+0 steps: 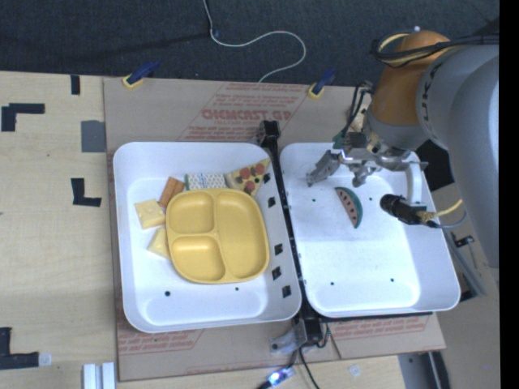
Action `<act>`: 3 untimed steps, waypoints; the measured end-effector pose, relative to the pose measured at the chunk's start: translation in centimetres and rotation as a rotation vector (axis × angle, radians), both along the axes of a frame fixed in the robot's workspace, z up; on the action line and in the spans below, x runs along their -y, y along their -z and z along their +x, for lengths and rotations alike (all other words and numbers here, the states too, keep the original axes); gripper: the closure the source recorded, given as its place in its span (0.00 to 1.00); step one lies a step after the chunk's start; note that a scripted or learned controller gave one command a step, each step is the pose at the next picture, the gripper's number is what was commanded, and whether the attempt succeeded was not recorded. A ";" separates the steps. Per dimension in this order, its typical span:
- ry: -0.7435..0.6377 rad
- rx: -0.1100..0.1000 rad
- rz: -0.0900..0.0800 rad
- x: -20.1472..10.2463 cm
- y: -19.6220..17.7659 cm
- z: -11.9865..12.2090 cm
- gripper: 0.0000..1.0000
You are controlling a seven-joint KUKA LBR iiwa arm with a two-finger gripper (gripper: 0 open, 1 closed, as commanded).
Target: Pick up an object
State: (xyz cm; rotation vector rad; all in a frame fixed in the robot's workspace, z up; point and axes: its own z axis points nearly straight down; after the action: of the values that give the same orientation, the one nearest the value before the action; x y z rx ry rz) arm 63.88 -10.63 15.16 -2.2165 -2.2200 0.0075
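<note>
1. The left bin (pixel 130 241) holds a yellow divided plate (pixel 217 235) with small toy foods along its upper-left edge.
2. In the right bin (pixel 422 290), the watermelon slice (pixel 350 205) lies alone, long axis running up-down.
3. My gripper (pixel 350 171) hangs just above its upper end, fingers spread wide, holding nothing; I judge a short drop remains.
</note>
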 end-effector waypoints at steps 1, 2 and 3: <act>0.000 0.000 0.000 -0.4 4.9 -0.9 0.00; -0.001 0.004 -0.001 -0.5 6.8 -1.0 0.00; -0.001 0.005 0.000 -0.6 5.7 -0.9 1.00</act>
State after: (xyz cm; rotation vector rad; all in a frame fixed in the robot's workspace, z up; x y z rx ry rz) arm 62.97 -10.04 9.46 -2.2177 -2.2243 0.0022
